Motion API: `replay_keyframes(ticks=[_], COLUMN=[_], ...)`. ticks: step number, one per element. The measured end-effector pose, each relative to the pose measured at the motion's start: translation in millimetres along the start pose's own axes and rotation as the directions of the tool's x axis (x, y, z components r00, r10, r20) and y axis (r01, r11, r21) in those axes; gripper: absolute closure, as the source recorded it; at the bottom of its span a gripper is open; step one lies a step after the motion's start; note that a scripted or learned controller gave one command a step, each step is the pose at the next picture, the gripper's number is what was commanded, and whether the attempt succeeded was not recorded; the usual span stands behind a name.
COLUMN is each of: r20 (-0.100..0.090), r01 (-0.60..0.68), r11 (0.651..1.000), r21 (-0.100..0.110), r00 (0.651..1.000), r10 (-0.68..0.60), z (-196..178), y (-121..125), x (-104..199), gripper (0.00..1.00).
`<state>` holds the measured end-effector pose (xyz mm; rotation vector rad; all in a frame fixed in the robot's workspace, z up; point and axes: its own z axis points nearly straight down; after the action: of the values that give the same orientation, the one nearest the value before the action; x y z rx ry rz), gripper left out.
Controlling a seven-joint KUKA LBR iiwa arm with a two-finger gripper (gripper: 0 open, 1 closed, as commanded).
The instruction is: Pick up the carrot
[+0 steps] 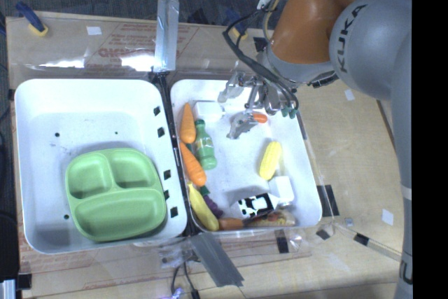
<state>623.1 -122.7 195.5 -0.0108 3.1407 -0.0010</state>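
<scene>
Two carrots lie along the right bin's left wall, mid-frame; the claw hovers near the bin's top edge — whether open or closed, I cannot tell.

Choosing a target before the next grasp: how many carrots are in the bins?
2, both in the right bin along its left wall: one carrot near the top, another carrot just below it. More may hide among the clutter.
</scene>
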Motion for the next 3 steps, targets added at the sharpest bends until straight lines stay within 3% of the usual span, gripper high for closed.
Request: replay_keyframes(ticks=[1, 2, 3], r20=[0.022, 0.015, -0.007], r01=[0.022, -0.241, -0.482], r11=[1.0, 0.97, 0.876], r21=[0.003, -0.003, -0.002], r00=[1.0, 0.97, 0.876], r10=[-0.022, 0.241, 0.482], z=[79.3, 88.7, 93.6], y=[21.7, 22.2, 29.9], x=[3.5, 7.8, 3.5], gripper=[0.0, 0.0, 0.0])
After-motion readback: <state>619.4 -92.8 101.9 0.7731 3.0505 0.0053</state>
